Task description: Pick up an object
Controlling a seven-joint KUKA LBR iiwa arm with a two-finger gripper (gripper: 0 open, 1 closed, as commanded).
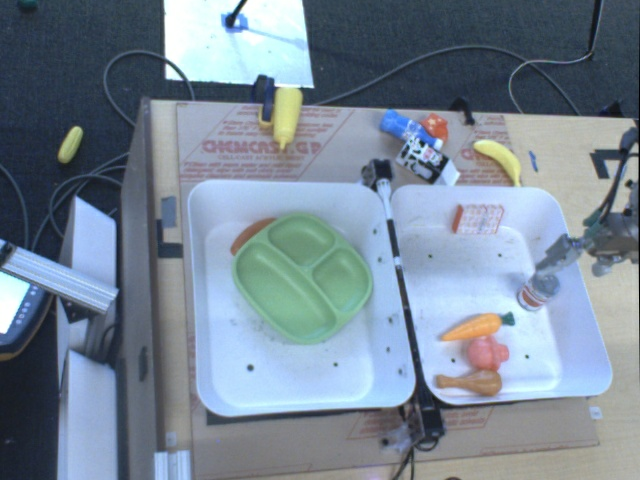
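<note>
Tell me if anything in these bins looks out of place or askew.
The green divided plate in the left bin sits skewed, on top of an orange item that pokes out at its upper left edge. Several toys, including a banana, lie outside the bins.

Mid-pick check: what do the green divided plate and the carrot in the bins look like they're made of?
Green divided plate: looks like moulded plastic, matt to slightly satin, uniform colour with soft rounded compartment ridges. Carrot: probably a plastic or rubber toy, judging by its even, saturated orange and smooth surface; too small to tell whether it is hard or soft.
</note>
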